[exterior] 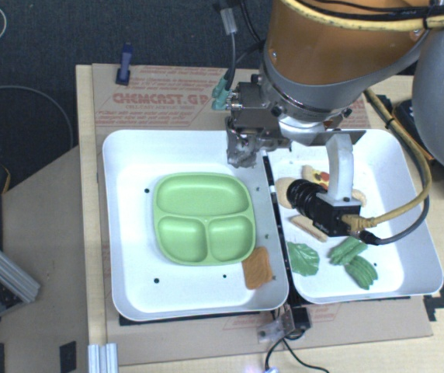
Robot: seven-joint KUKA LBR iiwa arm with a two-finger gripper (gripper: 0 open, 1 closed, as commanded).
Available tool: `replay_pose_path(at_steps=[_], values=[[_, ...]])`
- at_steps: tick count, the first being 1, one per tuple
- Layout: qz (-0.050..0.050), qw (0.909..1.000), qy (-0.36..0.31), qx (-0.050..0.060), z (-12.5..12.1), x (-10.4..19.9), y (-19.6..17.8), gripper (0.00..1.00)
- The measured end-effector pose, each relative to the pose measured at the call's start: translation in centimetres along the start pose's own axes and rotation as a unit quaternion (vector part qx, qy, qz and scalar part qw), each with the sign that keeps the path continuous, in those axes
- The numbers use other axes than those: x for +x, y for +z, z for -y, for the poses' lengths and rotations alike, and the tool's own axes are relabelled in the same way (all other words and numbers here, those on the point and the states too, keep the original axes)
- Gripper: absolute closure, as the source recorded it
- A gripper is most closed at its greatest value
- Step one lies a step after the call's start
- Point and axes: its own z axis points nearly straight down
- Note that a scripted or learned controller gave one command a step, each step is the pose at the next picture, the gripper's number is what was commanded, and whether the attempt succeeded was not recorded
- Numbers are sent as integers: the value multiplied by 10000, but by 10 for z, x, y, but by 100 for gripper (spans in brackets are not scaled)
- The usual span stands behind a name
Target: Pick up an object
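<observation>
My gripper (241,152) hangs at the far end of the ridge between the two bins, just above the left bin's back right corner. Nothing shows beneath or between its tip. In the left bin (125,208) lies a green divided plate (204,216), and a brown flat piece (257,268) rests by its near right corner. The right bin (408,208) holds two green leafy toys (305,259) (355,261), a tan stick (307,228), a tan round piece (286,191) and a small red and yellow bit (320,179).
The arm's orange band and grey wrist (346,45) cover the back of the right bin. A black cylinder (315,204) on a white bracket, with a yellow cable (408,208), hangs over the right bin's objects. Cardboard (160,95) lies under both bins.
</observation>
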Motion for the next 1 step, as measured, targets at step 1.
replay_pose_path(at_steps=[1], values=[[0, 10000, -7, -11, 0, 1, -10, 100]])
